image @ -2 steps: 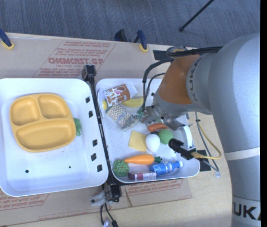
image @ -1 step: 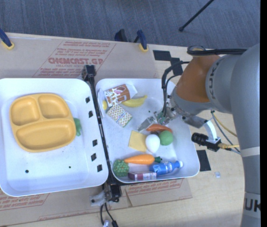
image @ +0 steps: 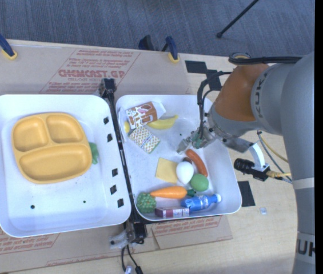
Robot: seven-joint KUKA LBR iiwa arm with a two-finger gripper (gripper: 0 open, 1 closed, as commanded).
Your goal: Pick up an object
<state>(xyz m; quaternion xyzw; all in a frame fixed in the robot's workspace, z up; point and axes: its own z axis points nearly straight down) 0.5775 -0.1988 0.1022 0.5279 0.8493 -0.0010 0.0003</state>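
One sausage [image: 196,161] lies just below the gripper [image: 197,140], whose grip state cannot be told.

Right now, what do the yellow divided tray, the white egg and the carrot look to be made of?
Yellow divided tray: looks like moulded plastic, matte, with rounded compartment edges and even colour. White egg: probably hard plastic, smooth, with a soft sheen. Carrot: likely toy plastic, uniform orange with a plain surface; rubber or foam cannot be ruled out.
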